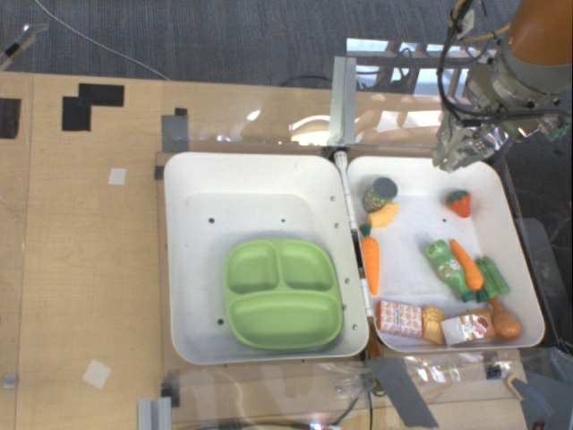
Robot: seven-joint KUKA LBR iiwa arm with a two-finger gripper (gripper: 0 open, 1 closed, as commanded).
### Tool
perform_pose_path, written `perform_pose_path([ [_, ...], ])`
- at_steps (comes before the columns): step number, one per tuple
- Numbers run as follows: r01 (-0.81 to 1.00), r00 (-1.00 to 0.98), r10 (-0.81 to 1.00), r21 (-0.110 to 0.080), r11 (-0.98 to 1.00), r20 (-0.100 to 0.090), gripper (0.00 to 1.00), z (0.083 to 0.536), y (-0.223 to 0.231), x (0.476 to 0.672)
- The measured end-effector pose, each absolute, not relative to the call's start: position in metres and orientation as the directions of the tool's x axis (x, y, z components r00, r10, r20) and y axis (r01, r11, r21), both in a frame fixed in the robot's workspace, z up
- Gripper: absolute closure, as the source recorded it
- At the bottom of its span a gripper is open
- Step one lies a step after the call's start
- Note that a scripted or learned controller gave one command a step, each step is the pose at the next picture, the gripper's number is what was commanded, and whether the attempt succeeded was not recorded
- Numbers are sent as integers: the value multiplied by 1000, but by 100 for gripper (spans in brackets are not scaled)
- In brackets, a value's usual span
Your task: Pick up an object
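Observation:
My gripper (458,150) hangs over the far edge of the right bin (421,173), above and slightly left of a red strawberry (459,203). Nothing shows between its fingers. Also in that bin are a dark round can (383,189) with a yellow piece (383,214) beside it, an orange carrot (370,263) along the left wall, a green packet (445,263), a smaller carrot (466,265), a green block (492,277), a red-and-white box (401,318), a white carton (466,329) and a brown-orange piece (505,322).
The left bin (206,191) holds a green divided plate (282,292) toward its front. A metal upright (343,97) stands behind the divider between the bins. Cables and the arm's orange band (542,16) hang at the top right.

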State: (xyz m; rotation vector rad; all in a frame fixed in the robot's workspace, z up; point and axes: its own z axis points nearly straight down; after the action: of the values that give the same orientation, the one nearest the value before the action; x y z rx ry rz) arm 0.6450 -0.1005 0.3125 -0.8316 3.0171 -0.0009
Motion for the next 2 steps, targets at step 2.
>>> perform_pose_path([
  [2,-924,-381,-924,-4,381,-5,100,314,-137,648],
])
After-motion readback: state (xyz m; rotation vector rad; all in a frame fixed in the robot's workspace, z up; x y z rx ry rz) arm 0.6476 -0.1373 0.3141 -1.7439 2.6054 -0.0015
